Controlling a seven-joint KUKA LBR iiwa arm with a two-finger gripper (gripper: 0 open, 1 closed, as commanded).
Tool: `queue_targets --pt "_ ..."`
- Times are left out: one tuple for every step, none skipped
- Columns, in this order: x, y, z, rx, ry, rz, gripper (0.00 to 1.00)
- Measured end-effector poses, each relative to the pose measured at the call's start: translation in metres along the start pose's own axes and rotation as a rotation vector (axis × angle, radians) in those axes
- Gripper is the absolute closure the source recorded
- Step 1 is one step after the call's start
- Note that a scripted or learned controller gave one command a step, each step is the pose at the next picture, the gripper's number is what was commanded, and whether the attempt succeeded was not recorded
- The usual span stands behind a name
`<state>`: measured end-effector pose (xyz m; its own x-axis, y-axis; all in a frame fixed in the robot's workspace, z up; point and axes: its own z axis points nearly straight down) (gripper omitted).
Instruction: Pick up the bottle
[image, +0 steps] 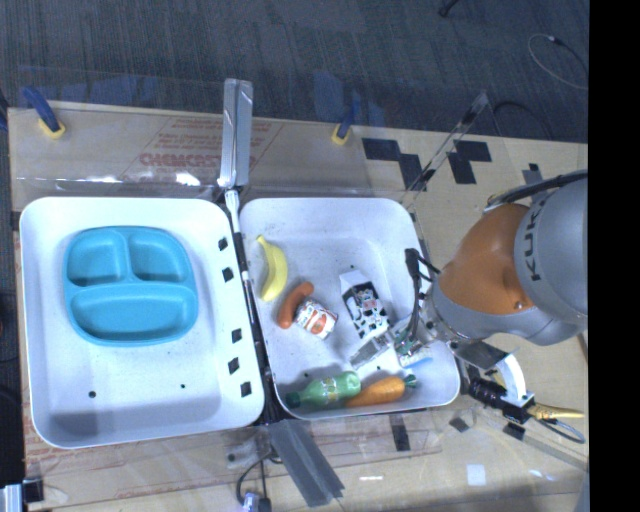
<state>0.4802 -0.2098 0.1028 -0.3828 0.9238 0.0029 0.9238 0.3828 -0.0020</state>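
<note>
The green bottle (322, 390) lies on its side along the near wall of the right bin (330, 215), its cap end touching an orange carrot (381, 391). My gripper (385, 347) hangs low over the right bin's near right part, just above the carrot and up and to the right of the bottle. Nothing shows held in it. The orange wrist band and grey arm rise from it over the bin's right rim.
The right bin also holds a banana (271, 268), a red sausage (294, 304), a small red and white can (317, 320) and a black and white carton (365, 306) next to the gripper. A blue divided plate (128, 282) lies in the left bin (130, 405).
</note>
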Motion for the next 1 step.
queue_targets --pt "-0.006 0.0126 -0.0173 -0.001 -0.002 0.011 0.0"
